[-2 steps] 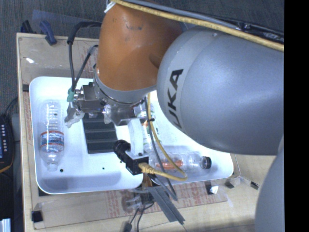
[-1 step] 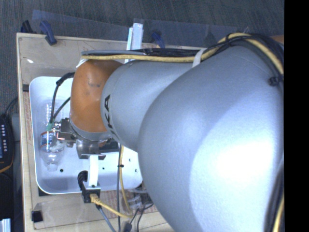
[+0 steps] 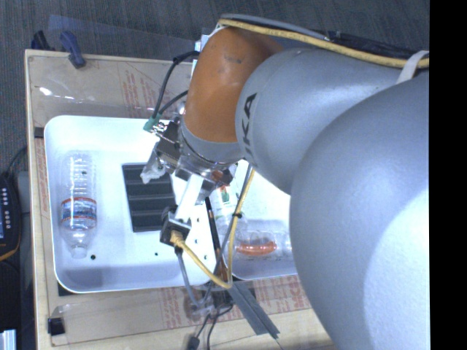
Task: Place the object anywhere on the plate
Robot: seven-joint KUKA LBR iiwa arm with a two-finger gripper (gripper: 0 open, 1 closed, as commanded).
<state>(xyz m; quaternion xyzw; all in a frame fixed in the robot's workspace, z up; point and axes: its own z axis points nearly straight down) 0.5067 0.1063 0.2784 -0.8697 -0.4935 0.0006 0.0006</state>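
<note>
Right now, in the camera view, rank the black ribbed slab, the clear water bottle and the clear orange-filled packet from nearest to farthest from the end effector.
1. The black ribbed slab, middle of the left bin, right beside the end effector.
2. The clear water bottle, left side of the same bin.
3. The clear orange-filled packet, in the right bin, under the arm.

Dark grey carpet (image 3: 131, 6) lies around the pale wooden bench (image 3: 102, 86), evenly lit.
</note>
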